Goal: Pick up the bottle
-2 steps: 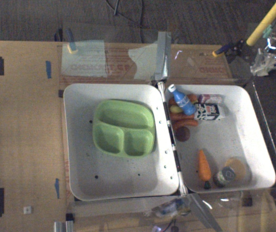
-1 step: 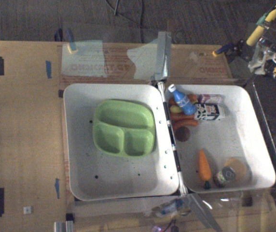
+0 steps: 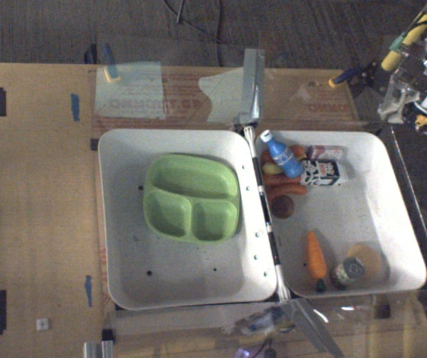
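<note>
Your target, the small blue plastic bottle with a white cap [image 3: 281, 155], lies tilted in the right white bin [image 3: 404, 222], near that bin's top-left corner, resting against a pile of toy sausages [image 3: 284, 188] and just beside a black-and-white milk carton [image 3: 322, 172]. Expect it to be light, stiff and slick, so it may roll or squirt sideways. Take it across the blue body, midway along, not at the narrow cap. The arm's end [image 3: 411, 80] sits at the upper right, outside the bin and well apart from the bottle; you cannot tell how the jaws stand. The green divided plate [image 3: 192, 198] sits in the left bin
</note>
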`<move>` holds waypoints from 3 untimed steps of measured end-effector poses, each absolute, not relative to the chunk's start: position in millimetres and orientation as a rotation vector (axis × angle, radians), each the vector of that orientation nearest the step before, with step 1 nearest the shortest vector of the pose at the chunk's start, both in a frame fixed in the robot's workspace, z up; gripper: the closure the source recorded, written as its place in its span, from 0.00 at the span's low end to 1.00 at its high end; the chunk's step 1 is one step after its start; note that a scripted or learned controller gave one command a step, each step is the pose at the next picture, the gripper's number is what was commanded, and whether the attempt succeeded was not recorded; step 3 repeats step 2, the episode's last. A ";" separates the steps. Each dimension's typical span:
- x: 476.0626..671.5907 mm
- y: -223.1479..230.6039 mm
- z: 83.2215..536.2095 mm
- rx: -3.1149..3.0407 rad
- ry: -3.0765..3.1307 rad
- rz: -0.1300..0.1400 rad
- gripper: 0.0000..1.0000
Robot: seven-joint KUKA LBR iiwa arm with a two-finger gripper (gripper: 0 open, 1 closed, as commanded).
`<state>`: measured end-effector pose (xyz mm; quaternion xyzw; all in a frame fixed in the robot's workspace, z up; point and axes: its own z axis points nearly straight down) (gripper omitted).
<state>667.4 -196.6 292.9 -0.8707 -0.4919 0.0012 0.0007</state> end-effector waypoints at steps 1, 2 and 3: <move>667.5 -144.6 327.6 -2.942 -1.106 -0.002 1.00; 632.5 -60.9 338.3 -3.060 -0.697 0.006 1.00; 632.5 -60.9 338.3 -3.060 -0.697 0.006 1.00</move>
